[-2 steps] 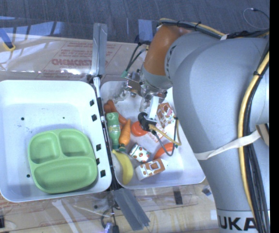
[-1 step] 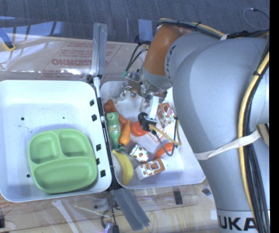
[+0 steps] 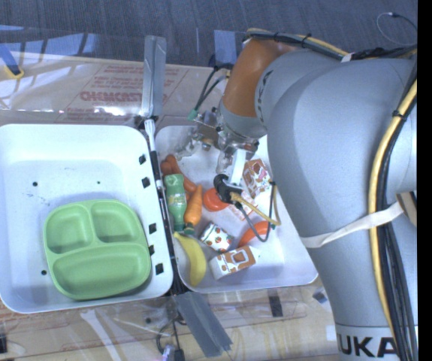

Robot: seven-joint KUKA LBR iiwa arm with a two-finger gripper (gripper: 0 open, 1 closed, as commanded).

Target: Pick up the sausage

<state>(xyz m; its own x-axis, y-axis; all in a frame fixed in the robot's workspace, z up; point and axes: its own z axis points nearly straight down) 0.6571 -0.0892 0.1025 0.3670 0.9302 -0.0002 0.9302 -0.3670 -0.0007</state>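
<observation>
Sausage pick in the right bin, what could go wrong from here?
The reddish piece that looks like the sausage sits tight against the right bin's left wall, so the gripper may hit the wall. The green bottle and carrot lie right beside it and could be grabbed or shoved instead.

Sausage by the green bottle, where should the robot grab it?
Probably its brown far end, the part that shows. The sausage lies near the left wall of the right bin, with the green bottle at its near end. Coming straight down from above looks best, pinching across its narrow width, since from the side the wall or bottle would block.
</observation>
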